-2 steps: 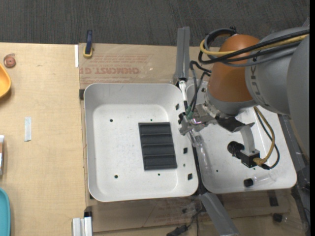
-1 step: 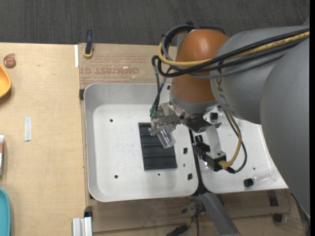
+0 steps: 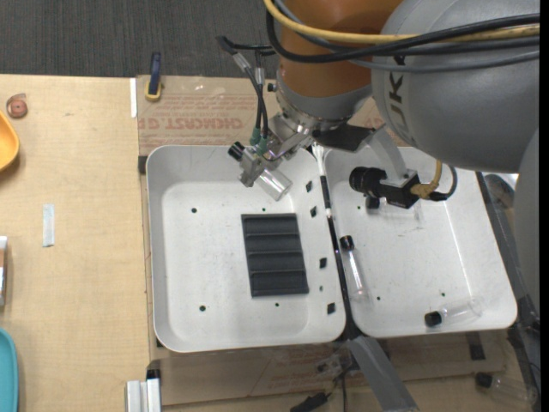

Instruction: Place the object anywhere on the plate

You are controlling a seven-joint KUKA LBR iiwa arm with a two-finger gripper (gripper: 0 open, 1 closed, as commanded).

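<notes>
Plate, dark and ribbed, lies mid left bin as we watch the hand hang above its far end, fingers clamped on a clear cylinder.

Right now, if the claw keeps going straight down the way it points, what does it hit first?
Probably the bare floor of the left bin, near its back edge. The claw sits above and behind the black ridged plate; depth is unclear.

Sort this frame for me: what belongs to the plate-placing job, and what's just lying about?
Job: gripper; black ridged plate in the left bin; clear tube by the divider and corner tube, either possibly the object.

Lying about: blue clamp, orange item, teal item, white strip, all on the bench beside the bins.
</notes>
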